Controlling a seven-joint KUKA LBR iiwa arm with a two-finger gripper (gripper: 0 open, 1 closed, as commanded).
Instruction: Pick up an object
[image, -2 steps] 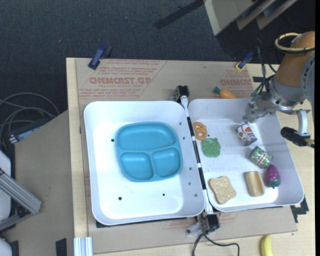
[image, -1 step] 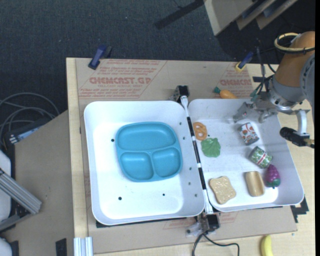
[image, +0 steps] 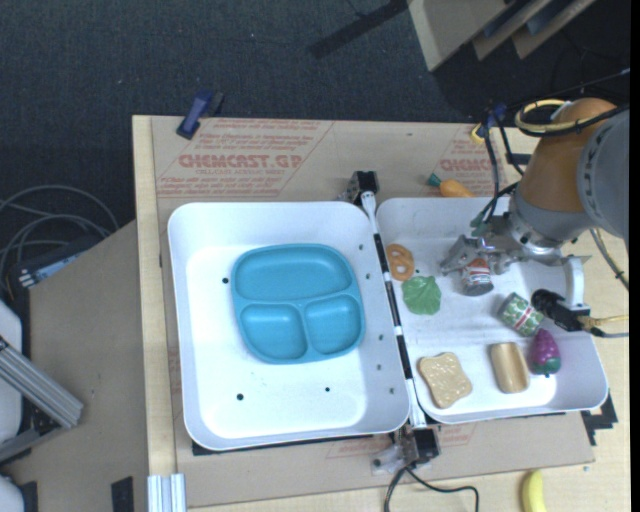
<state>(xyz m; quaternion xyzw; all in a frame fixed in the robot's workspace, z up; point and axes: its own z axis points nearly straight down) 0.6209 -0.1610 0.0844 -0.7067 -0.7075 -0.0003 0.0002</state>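
Trouble could come quickly: the tool (image: 477, 262) hangs low over the right bin (image: 590, 385) with a small red-and-white can (image: 477, 277) just beneath it, and whether the tool is apart or together I cannot tell. If it closes off-centre, the can may tip or skid toward the green leaf toy (image: 422, 295) to its left. The pretzel (image: 400, 262) lies beyond that, near the bin's left wall. Green can (image: 520, 313), purple fruit (image: 544, 351), bread roll (image: 509, 367) and toast slice (image: 444, 379) sit further down the view, apart from the tool.
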